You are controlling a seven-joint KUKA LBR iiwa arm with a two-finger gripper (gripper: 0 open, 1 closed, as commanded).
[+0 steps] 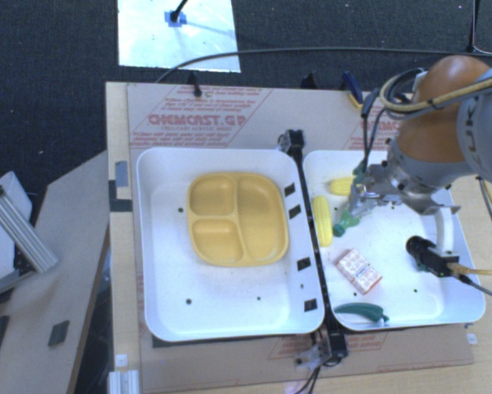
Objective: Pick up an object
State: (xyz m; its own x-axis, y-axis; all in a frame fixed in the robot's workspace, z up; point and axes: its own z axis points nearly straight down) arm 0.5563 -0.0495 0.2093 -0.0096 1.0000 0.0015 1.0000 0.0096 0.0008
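My gripper [357, 204] is low over the left part of the right bin [451, 306], reaching in from the right. A small green object [342, 222] lies right at the gripper's tip, touching or nearly touching it; I cannot make out whether it is held. A yellow corn cob [321, 220] lies along the bin's left wall, just left of the green object. A small yellow piece [340, 186] sits behind the gripper. A red and white box [359, 271] lies nearer the front, and a green pepper-like item [362, 312] rests at the front wall.
The left bin [163, 302] holds a yellow divided plate [236, 218] in its middle. A black divider strip [305, 236] runs between the two bins. The arm's grey and orange body [443, 121] hangs over the right bin's back right.
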